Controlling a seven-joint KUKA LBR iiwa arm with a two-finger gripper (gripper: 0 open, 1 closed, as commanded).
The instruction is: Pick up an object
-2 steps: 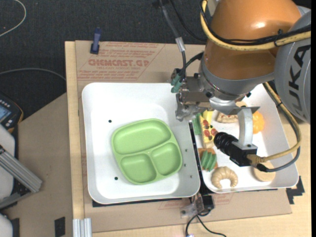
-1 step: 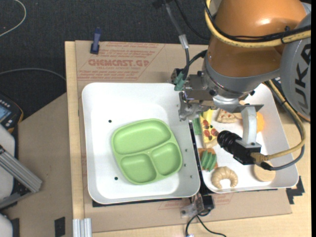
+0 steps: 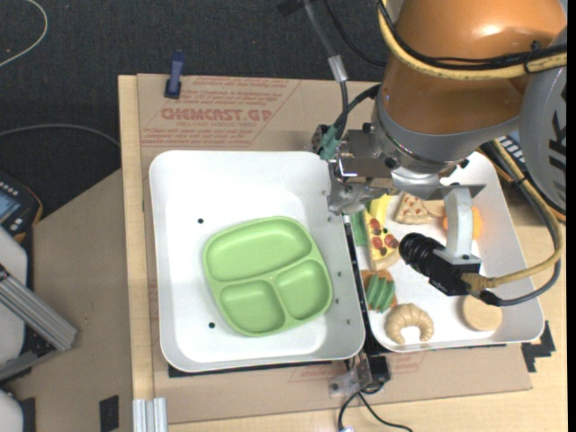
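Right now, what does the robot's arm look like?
The arm is thick and round, with a shiny orange band on top and smooth grey below. A yellow cable and black cables run along it.

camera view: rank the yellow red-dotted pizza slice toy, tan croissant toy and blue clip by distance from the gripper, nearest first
1. Yellow red-dotted pizza slice toy, right bin, beside the gripper.
2. Tan croissant toy, right bin's near edge.
3. Blue clip, on cardboard past the left bin.
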